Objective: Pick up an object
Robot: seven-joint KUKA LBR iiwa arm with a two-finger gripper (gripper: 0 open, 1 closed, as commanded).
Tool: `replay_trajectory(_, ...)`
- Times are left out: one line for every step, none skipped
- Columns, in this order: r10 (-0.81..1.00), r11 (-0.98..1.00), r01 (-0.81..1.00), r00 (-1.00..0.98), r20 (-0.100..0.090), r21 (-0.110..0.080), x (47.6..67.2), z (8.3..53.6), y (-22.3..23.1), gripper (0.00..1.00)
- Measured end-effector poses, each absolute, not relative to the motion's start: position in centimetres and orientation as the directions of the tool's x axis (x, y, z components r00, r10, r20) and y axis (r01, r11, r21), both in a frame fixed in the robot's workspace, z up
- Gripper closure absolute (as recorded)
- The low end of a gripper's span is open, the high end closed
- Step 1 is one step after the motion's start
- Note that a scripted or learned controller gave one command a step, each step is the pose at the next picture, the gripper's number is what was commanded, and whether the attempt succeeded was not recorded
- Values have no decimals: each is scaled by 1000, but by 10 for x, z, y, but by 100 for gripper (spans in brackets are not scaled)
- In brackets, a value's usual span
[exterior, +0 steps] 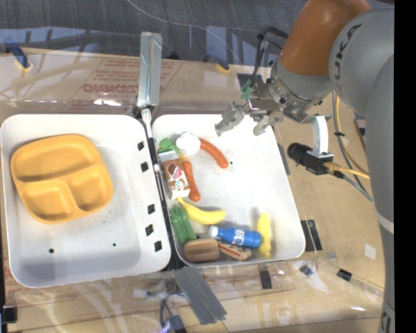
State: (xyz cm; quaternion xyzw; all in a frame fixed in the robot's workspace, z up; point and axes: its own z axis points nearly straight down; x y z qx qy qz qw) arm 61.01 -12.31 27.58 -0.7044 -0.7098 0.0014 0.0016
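A: Where does the gripper (246,121) hang?

B: Over the far edge of the right bin (263,179), near its twelve o'clock rim. Its fingers (228,123) stand spread wide with nothing between them.

A: Which thing lies nearest?

B: The carrot (215,152). It rests on the bin floor toward seven o'clock from the fingers, near them but apart.

A: How does it lie?

B: Its long axis runs from ten o'clock to four o'clock. The ten o'clock end sits just beside a white ball (188,143); the four o'clock end points into the bare middle of the bin. Which end is the tip cannot be told.

A: So what does the move turn on?

B: Likely a short shift toward seven o'clock, then a descent with the fingers closing across that slanted axis, not along it. The free four o'clock end looks the safer spot, away from the ball.

A: Other choices?

B: The banana (202,214), the bottle (239,237) and the rest crowd the bin's six o'clock side, well apart from the gripper. The left bin (76,255) holds a yellow tray (59,177), farther off toward nine o'clock
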Motion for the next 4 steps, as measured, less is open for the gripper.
replay_trajectory(988, -152, 988, 152, -2, 1, 591, 338, -142, 0)
replay_trajectory(875, -485, 875, 485, -3, -10, 542, 196, -155, 0)
replay_trajectory(689, -725, 689, 725, -4, -7, 584, 99, -185, 0)
replay_trajectory(246, -969, 246, 969, -3, -4, 618, 91, -170, 0)
